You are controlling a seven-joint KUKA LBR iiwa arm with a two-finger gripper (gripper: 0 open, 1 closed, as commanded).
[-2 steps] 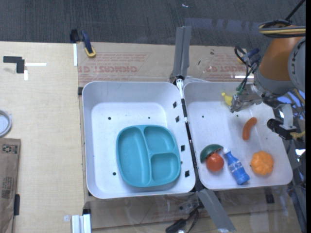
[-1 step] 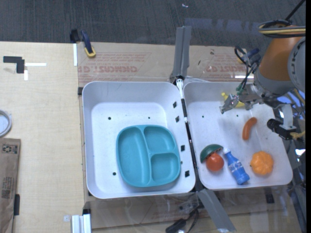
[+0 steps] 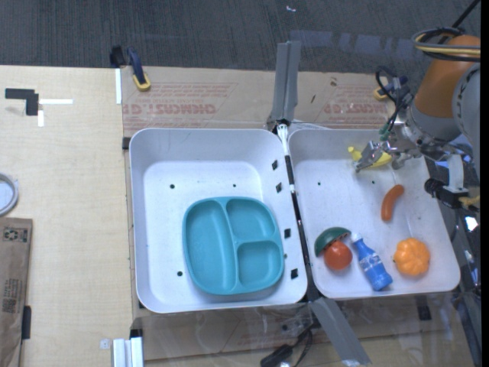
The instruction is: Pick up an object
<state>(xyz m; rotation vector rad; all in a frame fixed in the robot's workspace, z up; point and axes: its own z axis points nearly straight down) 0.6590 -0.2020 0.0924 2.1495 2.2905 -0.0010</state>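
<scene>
Your tool [image 3: 372, 157] sits low in the right bin's [image 3: 336, 205] far corner, right over a yellow thing [image 3: 357, 155]. Can't tell if it's gripping. Sausage [image 3: 391, 202] lies nearby.

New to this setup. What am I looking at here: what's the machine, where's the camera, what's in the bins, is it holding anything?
This is one fixed camera above a bench, looking down at a slant. The machine is a single robot arm, grey with an orange band, reaching in from the right of the picture. Its job is to pick up an object.

On the bench sit two shallow white bins. The left bin holds a teal divided plate. The right bin holds a yellow item near its back wall, a sausage, a tomato, a small blue bottle and an orange fruit.

The arm's tool is low over the right bin's back edge, right at the yellow item. The picture is too small there to tell whether it grips anything.
</scene>
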